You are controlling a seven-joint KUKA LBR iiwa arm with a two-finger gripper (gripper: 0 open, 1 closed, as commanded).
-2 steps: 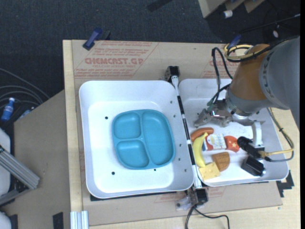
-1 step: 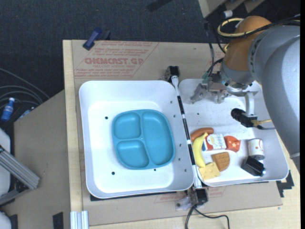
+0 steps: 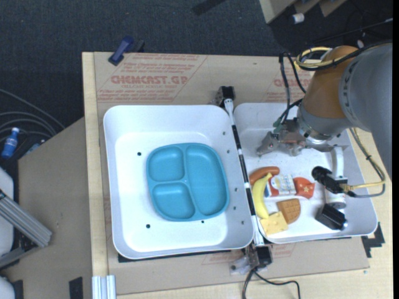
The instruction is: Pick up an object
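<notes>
Grey arm with its orange band comes in from the right, and the gripper sits low over the back half of the right bin, above bare white floor. Are the jaws apart or together? I cannot tell from this angle, and nothing is visible between them.

The pickable pieces are all bunched in the front half of that same bin, near the gripper but clear of it. A yellow banana lies along the left wall, and a red-orange sausage is right at its upper end. Just beside them is a small white packet, and a red piece touches its right side. Below those, a brown cracker rests against a pale yellow wedge at the front rim. Further right, near the front corner, is a small black block, tilted and apart from the food.

Over in the left bin, a blue divided plate lies flat in the middle with white floor all around it.

Both bins sit side by side, touching, on the brown-papered bench. A little blue item lies at the bench's far left corner, well away from everything.
</notes>
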